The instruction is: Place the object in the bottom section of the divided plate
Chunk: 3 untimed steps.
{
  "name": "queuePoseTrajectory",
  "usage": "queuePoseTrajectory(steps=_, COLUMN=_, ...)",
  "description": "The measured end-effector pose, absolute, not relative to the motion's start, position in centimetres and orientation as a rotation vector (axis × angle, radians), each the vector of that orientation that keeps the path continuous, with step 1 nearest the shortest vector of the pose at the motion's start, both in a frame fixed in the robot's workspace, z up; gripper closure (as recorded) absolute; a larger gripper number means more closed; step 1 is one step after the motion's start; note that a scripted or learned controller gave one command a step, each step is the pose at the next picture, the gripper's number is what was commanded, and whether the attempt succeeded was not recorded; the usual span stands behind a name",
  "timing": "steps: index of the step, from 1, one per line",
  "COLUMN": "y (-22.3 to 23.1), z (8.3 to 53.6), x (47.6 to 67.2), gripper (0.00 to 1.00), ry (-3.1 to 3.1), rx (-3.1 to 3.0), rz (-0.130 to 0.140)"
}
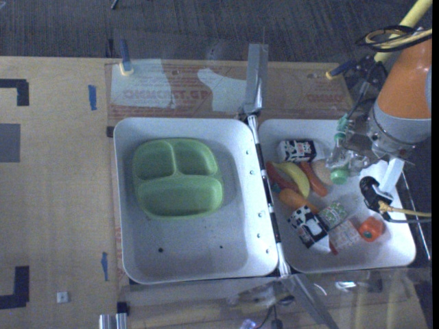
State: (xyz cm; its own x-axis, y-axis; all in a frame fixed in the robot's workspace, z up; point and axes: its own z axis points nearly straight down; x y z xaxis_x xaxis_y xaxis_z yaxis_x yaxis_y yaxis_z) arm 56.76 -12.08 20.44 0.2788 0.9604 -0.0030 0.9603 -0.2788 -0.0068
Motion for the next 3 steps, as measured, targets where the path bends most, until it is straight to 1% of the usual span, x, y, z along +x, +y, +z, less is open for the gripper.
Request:
queuePoseTrajectory(steps=1, y=-5.9, z=18.0, x=51.6, gripper=1.00, ry=-1.875, rx=-2.513, rz=0.010)
queuePoseTrajectory(steps=2, y=-10.6, z=29.9, x=52.3, gripper=1.00, ry=-1.481, rx=-2.769, rz=0.011)
queuePoseTrajectory(steps=3, y=-10.9, z=13.1, x=49.6, gripper=1.00, ry=-1.692, rx=-2.657, rz=-0.016)
